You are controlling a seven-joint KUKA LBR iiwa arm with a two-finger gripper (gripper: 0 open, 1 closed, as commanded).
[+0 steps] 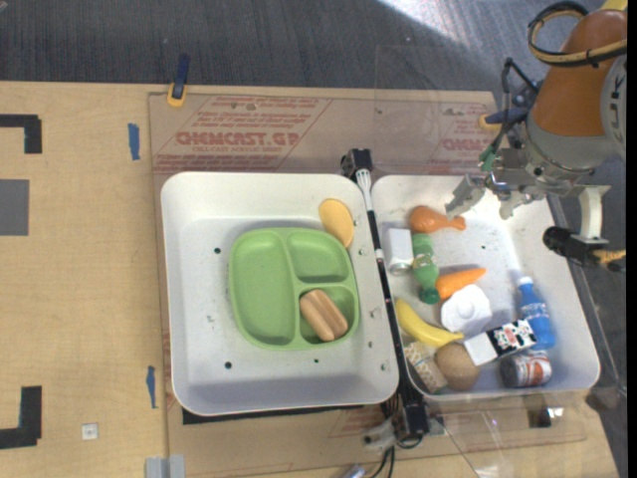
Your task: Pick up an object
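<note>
Over the right bin's (587, 366) far edge hangs the pincer (495, 189), fingers spread, gripping nothing; the chicken drumstick (435, 219) lies just beside it on its left. My judgement: shift left, straddle the drumstick's thick end, then close

Smooth matt plastic – green tray (261, 292), white bins (189, 267) – on a wood-look bench (80, 267).

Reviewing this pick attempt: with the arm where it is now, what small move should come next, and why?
Probably a short descent toward the chicken drumstick. The claw hovers over the right bin at its far end, with nothing between its fingers, and the drumstick lies just to its left, apart from the crowded toys nearer the camera. A slight shift left before lowering looks sensible.
</note>
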